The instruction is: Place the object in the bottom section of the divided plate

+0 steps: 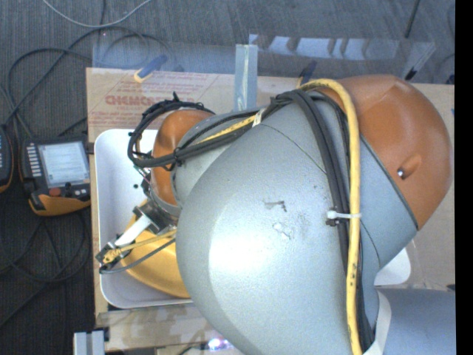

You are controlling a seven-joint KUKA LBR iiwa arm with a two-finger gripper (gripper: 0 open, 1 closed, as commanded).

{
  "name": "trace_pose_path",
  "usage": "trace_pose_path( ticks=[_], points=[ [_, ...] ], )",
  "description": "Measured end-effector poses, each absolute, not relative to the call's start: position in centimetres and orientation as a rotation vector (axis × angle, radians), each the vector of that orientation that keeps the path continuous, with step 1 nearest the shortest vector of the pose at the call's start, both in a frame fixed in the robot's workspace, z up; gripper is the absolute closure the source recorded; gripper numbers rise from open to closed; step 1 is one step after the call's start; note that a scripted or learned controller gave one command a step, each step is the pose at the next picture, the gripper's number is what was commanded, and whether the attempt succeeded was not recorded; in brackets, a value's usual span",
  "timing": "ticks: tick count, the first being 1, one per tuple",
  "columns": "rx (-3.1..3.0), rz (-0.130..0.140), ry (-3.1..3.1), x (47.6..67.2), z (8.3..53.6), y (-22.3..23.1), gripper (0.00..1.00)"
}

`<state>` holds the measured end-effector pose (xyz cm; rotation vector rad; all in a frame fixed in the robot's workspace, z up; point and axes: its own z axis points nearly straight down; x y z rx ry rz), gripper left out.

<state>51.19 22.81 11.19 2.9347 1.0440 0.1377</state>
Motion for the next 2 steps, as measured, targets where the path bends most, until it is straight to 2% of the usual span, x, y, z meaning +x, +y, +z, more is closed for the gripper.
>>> trace_pose_path(
  ticks=[1,2],
  points=[
    [3.118,0.170,0.326,51.5,11.5,23.1,1.00],
    [3.126,0.007,0.331,56.5,12.1,19.0,1.00]
  ],
)
